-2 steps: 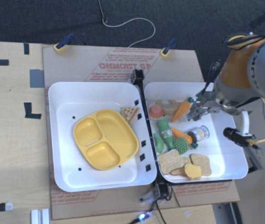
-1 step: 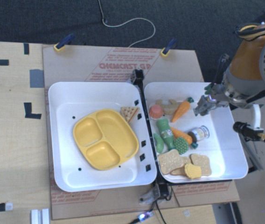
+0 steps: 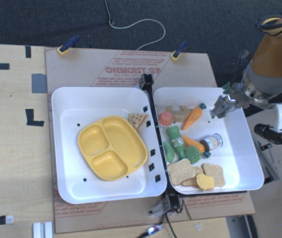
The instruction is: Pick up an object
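Observation:
The right bin [image 3: 240,148] holds several toy foods. An orange carrot [image 3: 193,117] lies at the back beside a pink round piece [image 3: 166,118]. A green cucumber [image 3: 175,139], a second carrot [image 3: 193,144] and a small can [image 3: 212,142] lie mid-bin. Bread slices [image 3: 181,170] and a yellow piece [image 3: 205,182] sit at the front. My gripper [image 3: 219,108] hangs over the bin's back right part, just right of the first carrot and above the can, with nothing seen in it.
The left bin [image 3: 66,133] bears a yellow divided plate [image 3: 112,147] and a cracker [image 3: 137,119] at its right wall. A black divider clip [image 3: 146,81] joins the bins at the back. Cardboard lies under both bins.

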Controlling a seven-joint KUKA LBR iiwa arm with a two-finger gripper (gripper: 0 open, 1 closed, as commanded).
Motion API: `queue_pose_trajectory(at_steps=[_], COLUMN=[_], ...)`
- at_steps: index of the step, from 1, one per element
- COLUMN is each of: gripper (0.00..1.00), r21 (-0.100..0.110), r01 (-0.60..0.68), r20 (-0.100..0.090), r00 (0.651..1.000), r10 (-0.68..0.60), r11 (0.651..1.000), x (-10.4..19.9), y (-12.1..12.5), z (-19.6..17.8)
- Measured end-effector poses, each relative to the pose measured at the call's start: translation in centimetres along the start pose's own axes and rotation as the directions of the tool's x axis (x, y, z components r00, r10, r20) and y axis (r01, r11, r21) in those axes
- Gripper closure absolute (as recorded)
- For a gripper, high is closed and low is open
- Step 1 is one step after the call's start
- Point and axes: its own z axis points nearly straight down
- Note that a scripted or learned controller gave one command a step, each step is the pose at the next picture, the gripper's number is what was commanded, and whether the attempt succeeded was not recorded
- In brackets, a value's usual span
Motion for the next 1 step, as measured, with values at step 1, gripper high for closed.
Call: queue_pose_trajectory(at_steps=[1], gripper=[1.00], r21=[0.004], r01=[0.005], r20=[-0.002], r00=[1.000], r10=[-0.005], r11=[1.000], x=[5.06], y=[1.33], z=[1.15])
